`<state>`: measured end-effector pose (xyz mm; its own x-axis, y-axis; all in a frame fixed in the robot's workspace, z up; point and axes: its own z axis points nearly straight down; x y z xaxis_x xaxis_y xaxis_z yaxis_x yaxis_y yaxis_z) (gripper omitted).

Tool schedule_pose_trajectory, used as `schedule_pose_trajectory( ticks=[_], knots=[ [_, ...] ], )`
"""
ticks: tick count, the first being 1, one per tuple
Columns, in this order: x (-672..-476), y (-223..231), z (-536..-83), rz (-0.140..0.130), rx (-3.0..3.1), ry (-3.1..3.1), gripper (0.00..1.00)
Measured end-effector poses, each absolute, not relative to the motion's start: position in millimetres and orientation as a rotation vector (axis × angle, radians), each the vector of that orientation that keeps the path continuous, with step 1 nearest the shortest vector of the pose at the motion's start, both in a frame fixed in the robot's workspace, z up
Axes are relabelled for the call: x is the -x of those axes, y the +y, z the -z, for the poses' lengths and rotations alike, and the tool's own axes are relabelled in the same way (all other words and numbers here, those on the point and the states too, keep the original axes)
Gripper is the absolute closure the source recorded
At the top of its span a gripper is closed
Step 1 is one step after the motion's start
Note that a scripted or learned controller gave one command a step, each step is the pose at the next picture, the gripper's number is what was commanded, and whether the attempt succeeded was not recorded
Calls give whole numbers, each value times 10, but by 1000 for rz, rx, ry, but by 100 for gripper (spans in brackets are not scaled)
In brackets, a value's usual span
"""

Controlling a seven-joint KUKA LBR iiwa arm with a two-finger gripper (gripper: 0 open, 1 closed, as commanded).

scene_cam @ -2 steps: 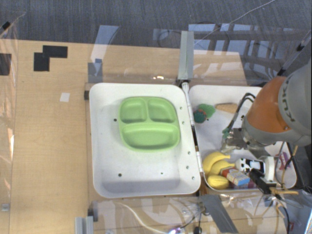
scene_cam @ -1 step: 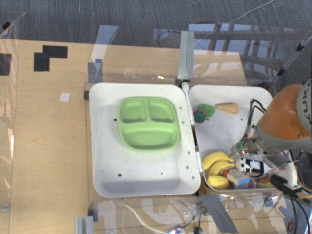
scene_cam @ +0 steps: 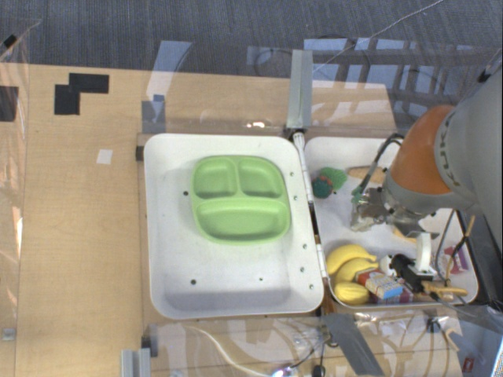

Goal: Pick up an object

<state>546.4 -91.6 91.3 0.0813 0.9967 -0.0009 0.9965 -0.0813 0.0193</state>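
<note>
- Bananas (scene_cam: 350, 261) are lying in the right bin (scene_cam: 338, 151), at seven o'clock from my gripper (scene_cam: 368, 213); a green toy (scene_cam: 328, 181) is sitting at ten o'clock
- I am hanging over the bin floor between them; whether my gripper is standing wide or narrow I cannot tell
- Nothing is looking lifted yet; choosing, closing and raising are all remaining, I am judging

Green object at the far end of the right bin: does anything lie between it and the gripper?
Nothing visible does. The gripper hangs over the right bin, down-right of the green object, with bare bin floor between them. The bananas lie nearer the camera, off that line.
</note>
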Motion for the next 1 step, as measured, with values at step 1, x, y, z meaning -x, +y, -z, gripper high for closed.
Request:
schedule_pose_trajectory(
  ticks=[1],
  knots=[
    [-5029, -1095, -1004, -3, -1975, 2439, 100]
  ],
)
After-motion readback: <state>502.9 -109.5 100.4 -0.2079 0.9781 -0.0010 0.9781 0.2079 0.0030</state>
